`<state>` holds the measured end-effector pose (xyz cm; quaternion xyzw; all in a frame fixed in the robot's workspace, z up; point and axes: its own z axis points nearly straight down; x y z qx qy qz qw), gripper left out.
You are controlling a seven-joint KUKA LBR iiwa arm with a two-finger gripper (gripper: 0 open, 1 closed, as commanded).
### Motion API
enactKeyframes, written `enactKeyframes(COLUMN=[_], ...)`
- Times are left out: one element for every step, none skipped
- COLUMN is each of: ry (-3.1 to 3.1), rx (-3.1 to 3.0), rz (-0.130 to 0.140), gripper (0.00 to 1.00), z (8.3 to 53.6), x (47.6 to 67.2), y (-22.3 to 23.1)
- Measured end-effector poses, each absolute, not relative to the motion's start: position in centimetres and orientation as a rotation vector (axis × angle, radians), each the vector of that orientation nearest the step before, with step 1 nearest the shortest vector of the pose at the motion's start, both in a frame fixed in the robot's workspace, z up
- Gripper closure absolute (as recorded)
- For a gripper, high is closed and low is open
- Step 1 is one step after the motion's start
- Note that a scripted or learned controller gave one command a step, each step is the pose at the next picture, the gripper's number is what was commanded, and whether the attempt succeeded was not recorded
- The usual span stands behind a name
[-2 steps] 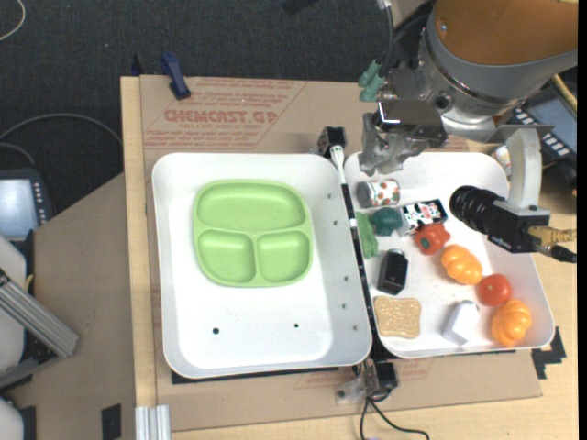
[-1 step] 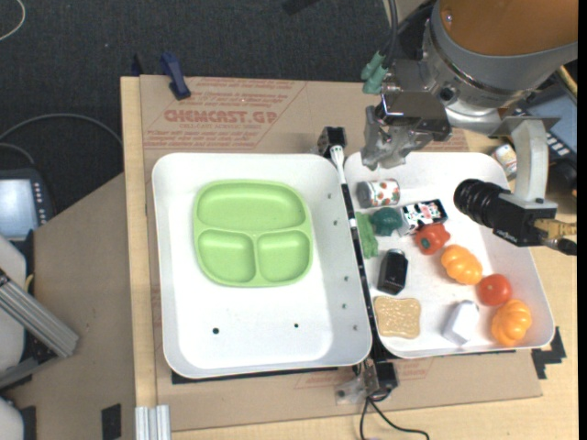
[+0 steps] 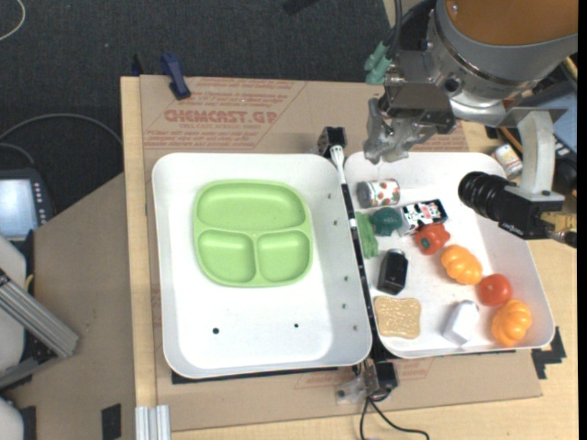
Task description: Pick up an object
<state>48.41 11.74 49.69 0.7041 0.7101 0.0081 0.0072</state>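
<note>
Nearest the camera, the left bin is holding a green divided plate, lying flat and well apart from everything else. In the right bin the things are sitting close together. Along its near edge a piece of toast is lying beside a small white block and an orange pumpkin. Just behind them a tomato, an orange fruit and a black box are resting. Farther back a red pepper is touching a black-and-white patterned piece, with a teal lump and a green strip by the bin's left wall; what these last two are is hard to make out. A small can with red dots is lying on its side farthest back.

The gripper is hanging just beyond that can, above the bin's far edge, apart from it. Its fingers are blurring into the metal body, so I cannot tell whether they are parted or closed, and nothing is showing between them. The arm is being cut off by the top edge.
</note>
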Motion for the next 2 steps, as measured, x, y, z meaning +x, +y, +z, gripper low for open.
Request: enactKeyframes(ry=[2.213,2.219], rx=[2.237,2.219], rz=[-0.014,0.004], gripper=[1.00,1.00], z=[41.2,42.7], x=[47.8,48.0], y=[2.1,2.7])
